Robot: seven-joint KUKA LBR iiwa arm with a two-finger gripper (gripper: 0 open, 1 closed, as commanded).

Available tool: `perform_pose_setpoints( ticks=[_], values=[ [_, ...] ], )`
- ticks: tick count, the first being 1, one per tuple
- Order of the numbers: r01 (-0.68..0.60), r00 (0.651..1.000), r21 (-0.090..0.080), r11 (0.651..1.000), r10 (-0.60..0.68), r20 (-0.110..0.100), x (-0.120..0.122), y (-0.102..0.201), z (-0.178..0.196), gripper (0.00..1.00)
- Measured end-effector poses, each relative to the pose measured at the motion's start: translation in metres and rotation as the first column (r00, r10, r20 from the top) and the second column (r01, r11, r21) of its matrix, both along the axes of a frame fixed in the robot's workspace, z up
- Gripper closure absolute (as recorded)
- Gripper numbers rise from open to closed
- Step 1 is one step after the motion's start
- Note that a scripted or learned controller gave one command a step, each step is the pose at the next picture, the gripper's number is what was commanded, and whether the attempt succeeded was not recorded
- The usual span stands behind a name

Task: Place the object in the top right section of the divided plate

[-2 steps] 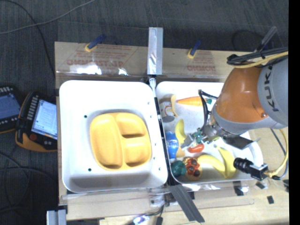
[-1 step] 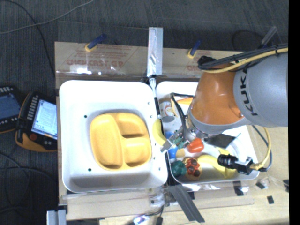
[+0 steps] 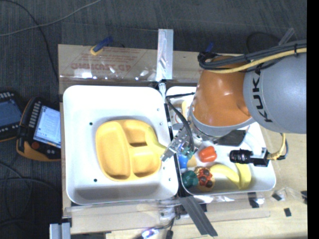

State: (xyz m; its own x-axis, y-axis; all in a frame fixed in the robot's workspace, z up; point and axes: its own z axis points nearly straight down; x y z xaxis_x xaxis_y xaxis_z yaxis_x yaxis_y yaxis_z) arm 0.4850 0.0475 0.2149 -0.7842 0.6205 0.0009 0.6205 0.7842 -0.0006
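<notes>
the two-finger gripper (image 3: 178,148) hangs over the right white bin (image 3: 266,180), grip state i cannot tell; picking seems underway, next carry to the yellow divided plastic plate (image 3: 125,149)

Glossy yellow plastic divided plate (image 3: 115,151)

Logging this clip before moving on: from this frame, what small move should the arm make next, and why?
Probably a short descent onto one item. The gripper hangs at the inner edge of the right bin, above the toys: an orange piece, a banana and a green piece. The yellow divided plate in the left bin has no object in it.
</notes>
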Motion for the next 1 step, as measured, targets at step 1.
perform_pose_setpoints(
  ticks=[1],
  values=[
    [-0.007, 1.000, 0.000, 1.000, 0.007, 0.001, 0.0006, 0.0004, 0.0828, 1.00]
  ],
)
